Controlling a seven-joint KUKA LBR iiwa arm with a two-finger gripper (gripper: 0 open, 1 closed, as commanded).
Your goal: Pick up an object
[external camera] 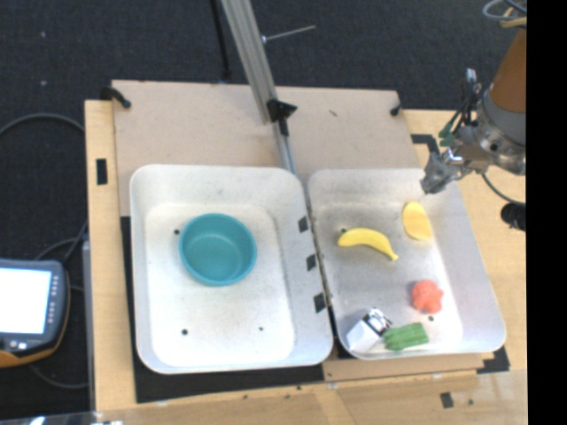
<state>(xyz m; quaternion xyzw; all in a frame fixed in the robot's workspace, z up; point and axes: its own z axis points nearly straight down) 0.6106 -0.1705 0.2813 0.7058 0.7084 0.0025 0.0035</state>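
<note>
A robotics lab: bench with white bins, aluminium mast, teach pendant, cables.

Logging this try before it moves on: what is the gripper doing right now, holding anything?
Gripper: above the right bin's far edge, near the lemon; open or shut cannot be told.

The end effector looked like dull grey metal. Just below it lay a yellow lemon-shaped piece of smooth, faintly glossy plastic, and beside that a banana with the same plastic sheen. Farther down, the red lumpy fruit had a bumpy matt surface, and the green piece looked smooth. The right bin beneath it was scuffed, matt white plastic, as was the left bin, well away, holding a smooth teal plastic bowl. The tabletop looked like matt pale board.
</note>
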